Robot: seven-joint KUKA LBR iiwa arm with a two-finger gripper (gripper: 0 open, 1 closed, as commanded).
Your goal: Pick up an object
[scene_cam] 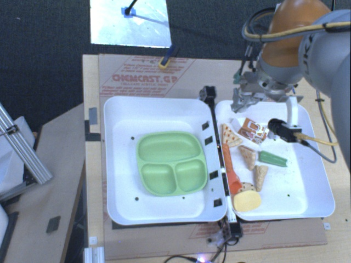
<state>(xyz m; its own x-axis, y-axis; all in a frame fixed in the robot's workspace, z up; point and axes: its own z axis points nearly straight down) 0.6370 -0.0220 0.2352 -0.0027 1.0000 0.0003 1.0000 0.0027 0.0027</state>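
Hanging over the right bin's (323, 201) far edge, the gripper (243, 102) holds nothing I can see. The packet (253, 129) lies just below it, with the pizza (229, 135) beside it.

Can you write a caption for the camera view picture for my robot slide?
Grey robot arm's gripper hovers over the right bin of toy food, beside the left bin holding a green divided plate.

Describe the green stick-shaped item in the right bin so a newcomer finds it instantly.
Start at the right white bin, the one crowded with toy food. Near its middle, right of the two tan cones, lies the green stick, roughly level. It is the sole green piece in that bin; its neighbours are tan, orange or yellow.
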